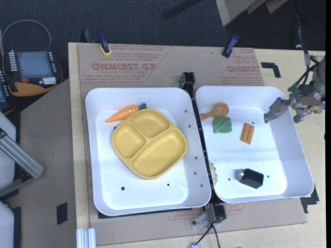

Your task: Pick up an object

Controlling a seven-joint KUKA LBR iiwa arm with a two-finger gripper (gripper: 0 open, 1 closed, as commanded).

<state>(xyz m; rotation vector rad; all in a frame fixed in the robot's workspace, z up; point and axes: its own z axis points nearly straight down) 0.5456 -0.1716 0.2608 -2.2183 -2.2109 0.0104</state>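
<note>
The arm is cut off at the frame's right edge, and the gripper [287, 110] hangs over the right bin [289, 154] rim with its fingers spread wide, holding nothing. Just to its left lie a flat orange ridged block [247, 133], a lumpy green piece [222, 124] and a tan drumstick shape [215, 110]. A boxy black object [251, 177] sits below it
</note>
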